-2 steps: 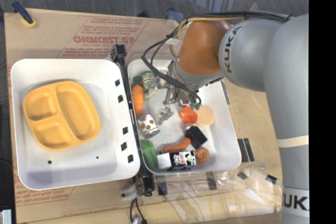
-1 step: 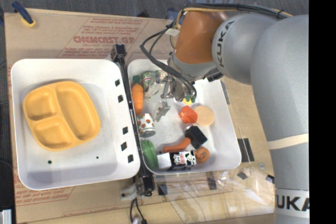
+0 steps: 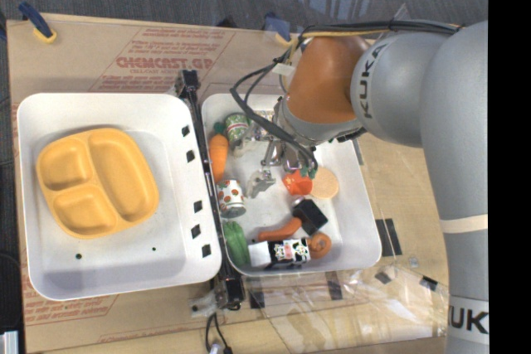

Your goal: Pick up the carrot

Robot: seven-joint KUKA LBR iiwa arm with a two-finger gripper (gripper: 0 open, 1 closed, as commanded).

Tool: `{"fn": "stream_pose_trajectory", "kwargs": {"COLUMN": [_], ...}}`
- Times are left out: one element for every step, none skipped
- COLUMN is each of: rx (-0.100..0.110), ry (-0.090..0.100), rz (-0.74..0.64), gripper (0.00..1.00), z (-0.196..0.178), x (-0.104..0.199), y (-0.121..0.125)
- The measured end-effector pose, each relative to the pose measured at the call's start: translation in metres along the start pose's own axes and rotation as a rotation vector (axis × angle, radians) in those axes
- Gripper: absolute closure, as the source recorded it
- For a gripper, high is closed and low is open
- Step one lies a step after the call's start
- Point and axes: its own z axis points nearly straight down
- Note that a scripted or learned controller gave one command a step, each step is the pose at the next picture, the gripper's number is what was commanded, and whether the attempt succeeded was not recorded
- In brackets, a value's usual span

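From above I see 2 white bins on the tabletop. The carrot [image 3: 218, 156] lies by the right bin's [image 3: 363, 215] left wall, just beside a small can [image 3: 236, 128]. My tool [image 3: 276, 170] hangs to its right, apart; I cannot tell its state. Descending here risks missing or nudging neighbouring clutter.

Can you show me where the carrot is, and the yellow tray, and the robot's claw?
carrot [image 3: 218, 157]: camera view, middle of its orange body, by the right bin's left wall.
yellow tray [image 3: 96, 180]: camera view, on the ridge between its compartments, in the left bin.
claw [image 3: 267, 176]: camera view, at the metal fingertips, right of the carrot.
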Motion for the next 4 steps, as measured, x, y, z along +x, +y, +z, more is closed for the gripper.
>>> {"fn": "stream_pose_trajectory", "kwargs": {"rx": [0.002, 0.006, 0.001, -0.001], "ry": [0.046, 0.083, -0.004, -0.016], "rz": [0.048, 0.150, 0.003, 0.082], "gripper": [0.00, 0.00, 0.00, 0.00], "z": [0.002, 0.000, -0.001, -0.086], "x": [-0.016, -0.026, 0.034, 0.020], "y": [0.005, 0.004, -0.037, 0.018]}}
